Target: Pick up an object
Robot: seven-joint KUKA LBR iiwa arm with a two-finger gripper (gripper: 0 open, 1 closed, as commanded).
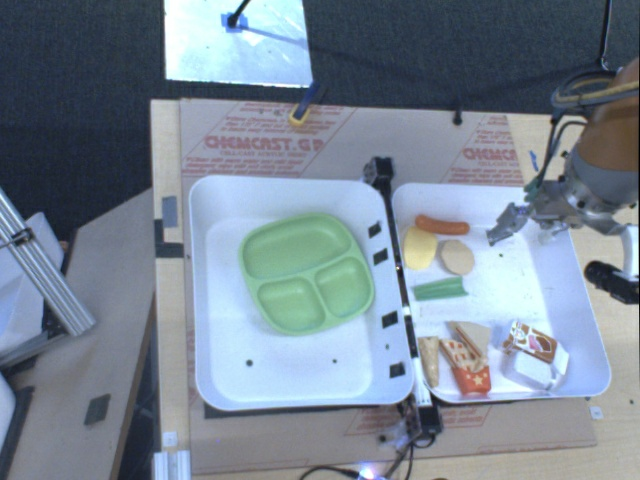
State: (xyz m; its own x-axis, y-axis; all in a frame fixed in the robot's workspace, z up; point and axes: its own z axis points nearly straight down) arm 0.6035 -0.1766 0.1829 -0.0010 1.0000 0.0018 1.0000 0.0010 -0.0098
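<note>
Worktop (250, 133) of pale board carries two shallow white bins side by side, with a black strip of clips running between them. The left bin (215, 298) holds a light green divided tray (305, 273) with three compartments, set at a slight tilt near the bin's middle. The right bin (580, 298) holds the small food items. A hot dog sausage (442, 225) lies near the far left corner; just below it sit a yellow piece (419, 249) and a tan round piece (458, 258), close beside each other. A green stick (439, 289) lies below those two, apart from them. Along the near edge rest an ice cream cone (429, 358), a red carton of fries (467, 360) touching a tan wedge (470, 334), and, toward the near right corner, a small white and red carton (531, 353). The grey arm (605, 163) comes in from the right over the far right part of the right bin. Its end effector (508, 223) hangs above bare bin floor, to the right of the sausage and the tan round piece and apart from both. Nothing sits between its fingers; whether they are spread or closed I cannot tell at this angle. A shiny metal sheet (238, 28) lies beyond the worktop at the top.
</note>
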